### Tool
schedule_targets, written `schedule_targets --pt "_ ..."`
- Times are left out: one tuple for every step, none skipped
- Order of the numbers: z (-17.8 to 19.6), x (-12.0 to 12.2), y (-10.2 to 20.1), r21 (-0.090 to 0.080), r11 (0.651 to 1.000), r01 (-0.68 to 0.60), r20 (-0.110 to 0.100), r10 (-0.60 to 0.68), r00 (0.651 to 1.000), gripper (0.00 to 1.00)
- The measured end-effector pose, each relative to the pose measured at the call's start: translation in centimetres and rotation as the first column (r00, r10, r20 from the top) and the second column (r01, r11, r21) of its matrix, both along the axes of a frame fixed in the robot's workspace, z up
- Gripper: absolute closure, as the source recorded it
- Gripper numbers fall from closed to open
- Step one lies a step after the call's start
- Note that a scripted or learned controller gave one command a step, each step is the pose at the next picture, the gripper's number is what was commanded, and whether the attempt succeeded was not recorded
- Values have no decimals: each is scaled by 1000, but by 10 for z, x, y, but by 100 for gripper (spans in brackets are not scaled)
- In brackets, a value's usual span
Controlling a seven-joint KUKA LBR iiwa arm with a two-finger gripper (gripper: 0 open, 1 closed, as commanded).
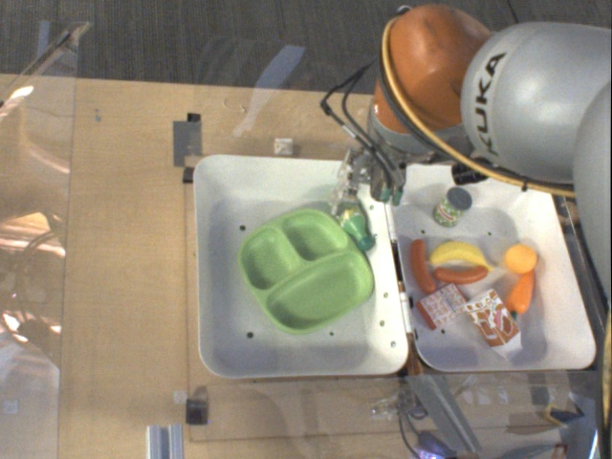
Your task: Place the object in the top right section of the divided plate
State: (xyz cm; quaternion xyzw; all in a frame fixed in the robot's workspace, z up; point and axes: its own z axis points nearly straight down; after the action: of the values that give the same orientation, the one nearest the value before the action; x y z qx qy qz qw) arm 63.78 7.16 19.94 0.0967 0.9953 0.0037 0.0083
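A green divided plate [304, 271] lies in the left white bin [229, 342]. My gripper [355, 202] hangs over the plate's upper right edge, close to the wall between the two bins. Between its fingers shows a small green, bottle-like object [358, 227], tilted, its lower end just above or touching the rim of the plate's top right section [318, 236]. The arm's grey body and orange band cover the area above the gripper.
The right bin [564, 352] holds a small jar with a grey lid [453, 207], a banana [459, 253], two sausages [422, 265], an orange [521, 258], a carrot [519, 295] and two red and white packets [470, 314]. A black bracket [188, 143] stands on the bench left of the bins.
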Motion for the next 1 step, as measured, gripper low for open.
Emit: schedule_targets --pt "-13 -2 -12 -6 944 -331 -8 331 944 100"
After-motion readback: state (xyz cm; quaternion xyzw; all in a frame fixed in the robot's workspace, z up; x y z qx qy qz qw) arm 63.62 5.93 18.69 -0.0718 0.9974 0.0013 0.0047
